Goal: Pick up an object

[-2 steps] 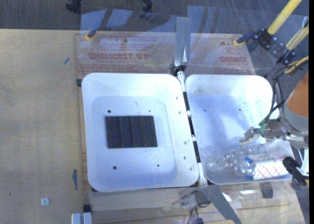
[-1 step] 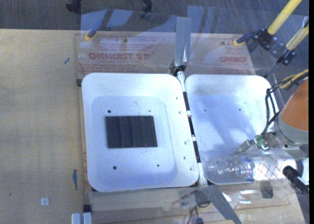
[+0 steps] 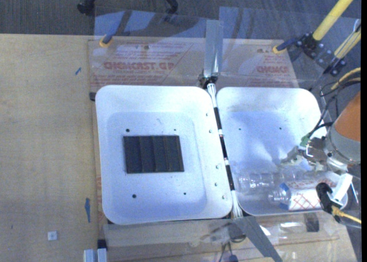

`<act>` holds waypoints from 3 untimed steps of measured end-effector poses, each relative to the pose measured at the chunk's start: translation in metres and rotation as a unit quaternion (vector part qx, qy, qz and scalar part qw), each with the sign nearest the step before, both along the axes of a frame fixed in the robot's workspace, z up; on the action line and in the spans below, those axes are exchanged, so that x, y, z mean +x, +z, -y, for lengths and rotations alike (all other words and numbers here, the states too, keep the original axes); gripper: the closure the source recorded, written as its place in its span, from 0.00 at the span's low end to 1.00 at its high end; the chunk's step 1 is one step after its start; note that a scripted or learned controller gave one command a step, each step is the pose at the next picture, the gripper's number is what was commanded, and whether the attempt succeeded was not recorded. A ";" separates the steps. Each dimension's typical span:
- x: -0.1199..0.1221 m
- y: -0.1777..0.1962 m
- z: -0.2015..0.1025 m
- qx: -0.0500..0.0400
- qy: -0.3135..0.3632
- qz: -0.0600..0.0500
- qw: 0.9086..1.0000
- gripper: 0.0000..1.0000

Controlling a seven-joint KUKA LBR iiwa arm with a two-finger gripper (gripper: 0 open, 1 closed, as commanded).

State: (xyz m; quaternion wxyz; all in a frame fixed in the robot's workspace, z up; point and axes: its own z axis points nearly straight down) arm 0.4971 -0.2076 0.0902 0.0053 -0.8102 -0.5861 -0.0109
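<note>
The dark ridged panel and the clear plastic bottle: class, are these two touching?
Apart. The camera view shows the dark ridged panel in the left bin and the clear plastic bottle in the right bin.

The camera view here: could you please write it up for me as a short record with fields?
left bin: holds a flat dark ribbed panel, lying near its middle
right bin: holds a clear plastic bottle lying on its side near the front edge
arm: reaches in from the right, over the right bin
gripper: low, just above the bottle; grasp not discernible
</note>
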 end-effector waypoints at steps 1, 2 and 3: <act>-0.015 -0.002 -0.024 -0.013 0.148 0.000 0.989 0.00; -0.014 -0.001 -0.110 -0.012 0.186 0.002 0.983 0.00; 0.018 0.042 -0.062 -0.013 0.114 -0.002 0.993 0.00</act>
